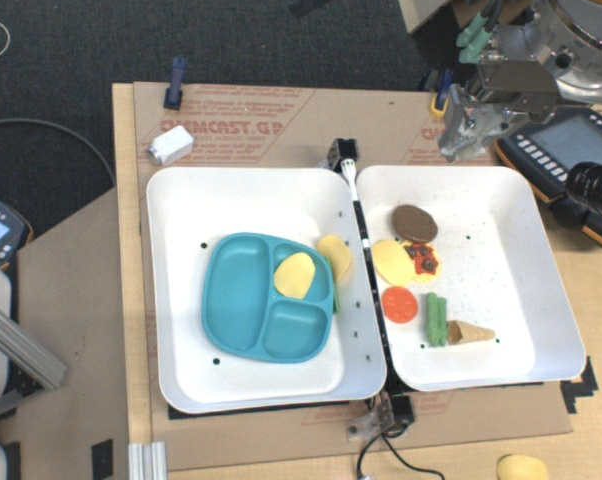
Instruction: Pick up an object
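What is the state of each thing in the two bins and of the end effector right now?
End effector: above the bench behind the right bin, holding nothing.
Blue tray: flat in left bin.
Yellow piece: lying in the tray.
Brown disc: flat in right bin.
Orange disc: flat.
Green piece: lying flat.

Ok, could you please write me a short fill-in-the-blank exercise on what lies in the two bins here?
1. The blue tray lies in the ____ bin.
2. A ____ piece rests on the tray.
3. The green piece lies in the right bin, just right of the ____ disc.

Missing words: left; yellow; orange
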